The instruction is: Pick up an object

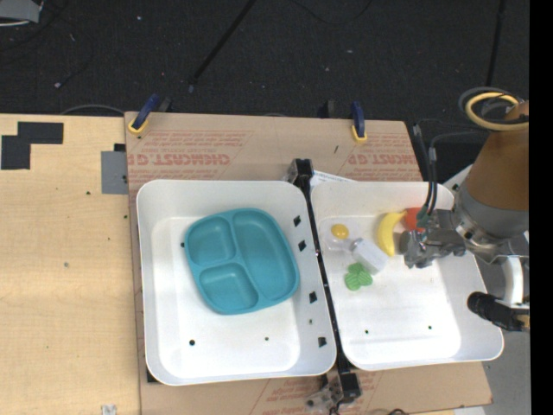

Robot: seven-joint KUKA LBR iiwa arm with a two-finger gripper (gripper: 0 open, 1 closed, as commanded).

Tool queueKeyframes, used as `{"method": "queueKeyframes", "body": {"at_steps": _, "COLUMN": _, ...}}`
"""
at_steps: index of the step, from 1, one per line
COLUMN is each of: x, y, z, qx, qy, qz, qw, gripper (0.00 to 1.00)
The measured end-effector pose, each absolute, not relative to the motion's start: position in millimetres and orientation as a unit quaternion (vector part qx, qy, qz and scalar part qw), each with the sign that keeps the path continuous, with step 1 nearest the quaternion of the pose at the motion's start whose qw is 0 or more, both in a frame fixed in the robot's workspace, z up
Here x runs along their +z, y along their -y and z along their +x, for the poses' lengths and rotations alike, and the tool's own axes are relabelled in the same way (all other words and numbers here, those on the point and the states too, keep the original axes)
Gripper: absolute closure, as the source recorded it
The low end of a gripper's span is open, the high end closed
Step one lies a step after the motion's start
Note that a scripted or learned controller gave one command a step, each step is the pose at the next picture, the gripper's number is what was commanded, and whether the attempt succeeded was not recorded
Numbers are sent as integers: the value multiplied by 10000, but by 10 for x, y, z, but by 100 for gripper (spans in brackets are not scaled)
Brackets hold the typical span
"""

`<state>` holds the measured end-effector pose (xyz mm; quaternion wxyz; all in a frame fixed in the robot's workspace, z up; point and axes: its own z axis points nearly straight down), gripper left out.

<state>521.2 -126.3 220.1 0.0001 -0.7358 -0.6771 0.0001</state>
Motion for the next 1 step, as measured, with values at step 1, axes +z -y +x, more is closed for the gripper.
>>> {"method": "queueKeyframes", "body": {"at_steps": 1, "x": 2199, "y": 1269, "z": 5208, "qx": 2, "qy": 6766, "qz": -7363, "qw": 3, "gripper": 0}}
